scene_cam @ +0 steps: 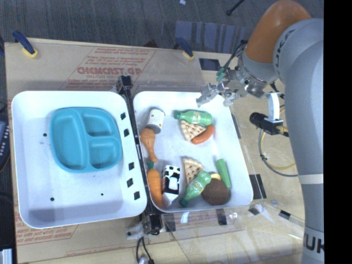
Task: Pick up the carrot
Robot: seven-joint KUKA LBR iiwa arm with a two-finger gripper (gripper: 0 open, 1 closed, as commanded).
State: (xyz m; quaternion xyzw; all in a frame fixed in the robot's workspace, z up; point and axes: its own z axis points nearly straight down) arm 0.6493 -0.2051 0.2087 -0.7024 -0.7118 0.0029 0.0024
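Two shallow white bins sit side by side on a desk (pixel 82 59) covered with brown printed board. The left bin (pixel 33 202) holds a blue divided tray (pixel 86 137) with three compartments, lying toward the bin's upper part.

The right bin (pixel 234 147) is crowded with toy food. The carrot (pixel 155 187), orange and pointing roughly up and down, lies against the bin's left wall near the lower left corner. Just to its right, touching or nearly touching it, is a black and white carton (pixel 171 179). Directly above the carrot lies a tan drumstick (pixel 149 142), and above that a small tilted can (pixel 155 119). To the right of the carton are a waffle-patterned wedge (pixel 191 169), a green bottle (pixel 196 187) lying at a slant, a brown round lump (pixel 215 192), and a green stick-shaped piece (pixel 223 172) with a bit of yellow beside it. In the upper part of the bin lie another green bottle (pixel 193 116) on its side, a second waffle wedge (pixel 190 130) and an orange-red sausage shape (pixel 202 136).

The grey arm with its orange band reaches in from the right. Its end effector (pixel 212 94) hangs over the upper right edge of the right bin, well apart from the carrot, with the bottle and wedges lying between them. Whether it is spread or pressed together cannot be told. Nothing is seen between its fingers.
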